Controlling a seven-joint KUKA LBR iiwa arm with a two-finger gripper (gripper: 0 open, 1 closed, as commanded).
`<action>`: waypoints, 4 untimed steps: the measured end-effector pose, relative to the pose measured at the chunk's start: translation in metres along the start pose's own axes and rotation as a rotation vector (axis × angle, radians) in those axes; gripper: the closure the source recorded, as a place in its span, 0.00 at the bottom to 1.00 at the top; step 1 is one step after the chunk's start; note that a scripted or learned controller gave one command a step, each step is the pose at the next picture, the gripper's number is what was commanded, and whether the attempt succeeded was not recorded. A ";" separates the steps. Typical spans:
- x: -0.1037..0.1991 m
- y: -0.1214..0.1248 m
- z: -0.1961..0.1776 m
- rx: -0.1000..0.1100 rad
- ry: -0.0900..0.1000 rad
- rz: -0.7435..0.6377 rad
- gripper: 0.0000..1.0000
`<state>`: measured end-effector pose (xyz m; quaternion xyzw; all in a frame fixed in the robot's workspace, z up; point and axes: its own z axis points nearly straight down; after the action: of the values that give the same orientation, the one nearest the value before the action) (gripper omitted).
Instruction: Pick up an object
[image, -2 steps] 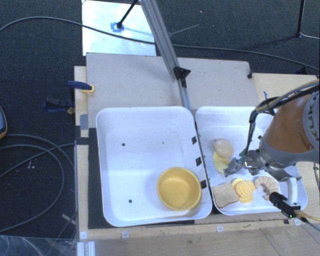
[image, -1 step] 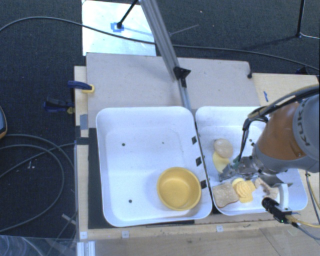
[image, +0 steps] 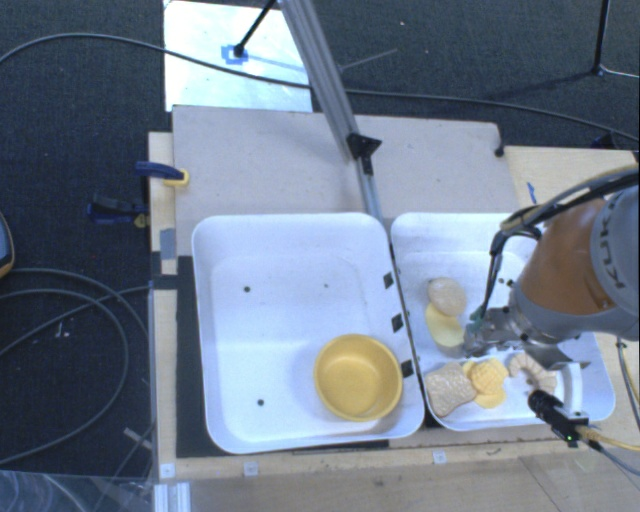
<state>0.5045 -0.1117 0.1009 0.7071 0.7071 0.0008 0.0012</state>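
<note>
The hand (image: 478, 335) hangs low in the right bin (image: 420, 235), beside a pale yellow piece (image: 443, 326); whether it is open or closed I cannot tell. That bin holds about five small food-like objects: a beige lump (image: 447, 294), a tan slab (image: 449, 388), a yellow ridged piece (image: 487, 378). The left bin (image: 270, 240) holds one yellow bowl (image: 358, 376), near right. No writing is legible.

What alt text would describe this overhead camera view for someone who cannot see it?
A grey and orange robot arm reaches from the right into the right white bin, its gripper low among small pale and yellow food-like pieces. The left white bin holds a yellow bowl near its front right corner.
</note>
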 end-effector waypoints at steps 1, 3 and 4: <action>0.004 0.001 -0.044 -0.003 0.000 -0.004 1.00; 0.008 0.004 -0.146 -0.004 -0.001 -0.006 1.00; 0.062 0.012 -0.154 0.000 0.003 -0.011 1.00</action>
<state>0.5162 -0.0493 0.2547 0.7032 0.7110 0.0018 0.0004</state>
